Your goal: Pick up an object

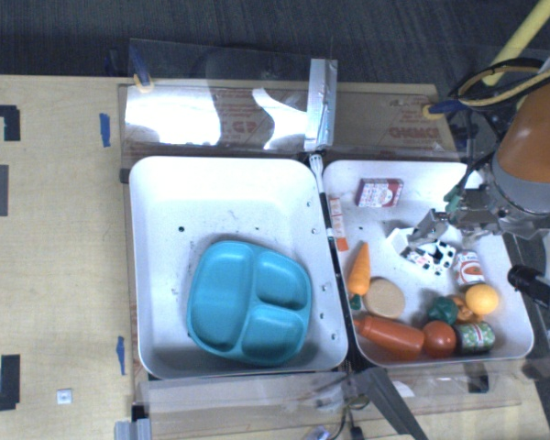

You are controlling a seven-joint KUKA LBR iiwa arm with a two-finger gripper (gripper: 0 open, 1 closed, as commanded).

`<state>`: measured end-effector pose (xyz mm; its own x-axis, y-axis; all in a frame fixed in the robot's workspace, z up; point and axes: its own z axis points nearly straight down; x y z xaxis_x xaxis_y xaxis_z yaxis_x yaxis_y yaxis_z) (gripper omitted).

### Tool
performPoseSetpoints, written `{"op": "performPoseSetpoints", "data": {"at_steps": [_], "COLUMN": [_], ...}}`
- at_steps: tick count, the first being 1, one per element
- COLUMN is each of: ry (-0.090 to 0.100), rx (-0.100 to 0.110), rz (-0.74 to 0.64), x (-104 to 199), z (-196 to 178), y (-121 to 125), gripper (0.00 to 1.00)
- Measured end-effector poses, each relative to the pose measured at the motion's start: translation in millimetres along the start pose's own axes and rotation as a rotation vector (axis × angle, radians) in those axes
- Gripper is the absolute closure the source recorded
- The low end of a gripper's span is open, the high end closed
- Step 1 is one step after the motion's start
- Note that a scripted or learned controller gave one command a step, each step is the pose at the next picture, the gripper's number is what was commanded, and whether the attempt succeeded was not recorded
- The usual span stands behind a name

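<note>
My gripper (428, 232) hangs over the middle of the right bin (522, 337), reaching in from the right. Just below it lies a small black-and-white object (433, 260) next to a white piece (401, 241). Nothing shows as held. Along the bin's front lie a red sausage (388, 335), a tomato (439, 339), a tan round bun (385, 298) and an orange carrot (358, 270). A yellow-orange fruit (481, 300), a small can (477, 337), a green item (442, 311) and a red-and-white tin (468, 269) sit at the right. A red box (379, 193) lies at the back.
The left bin (165, 191) holds a blue divided plate (249, 302) in its front half. A clear plastic sheet with a metal bar (321, 104) stands behind the bins. Yellow and black cables (495, 76) run at the upper right.
</note>
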<state>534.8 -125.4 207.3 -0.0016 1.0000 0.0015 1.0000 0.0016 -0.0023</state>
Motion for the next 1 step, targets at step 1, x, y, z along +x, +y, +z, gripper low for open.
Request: {"op": "performPoseSetpoints", "data": {"at_steps": [1], "ry": [-0.003], "rx": [-0.002], "rz": [0.055], "x": [-55.5], "z": [25.4], "y": [33.9], "gripper": [0.00]}}
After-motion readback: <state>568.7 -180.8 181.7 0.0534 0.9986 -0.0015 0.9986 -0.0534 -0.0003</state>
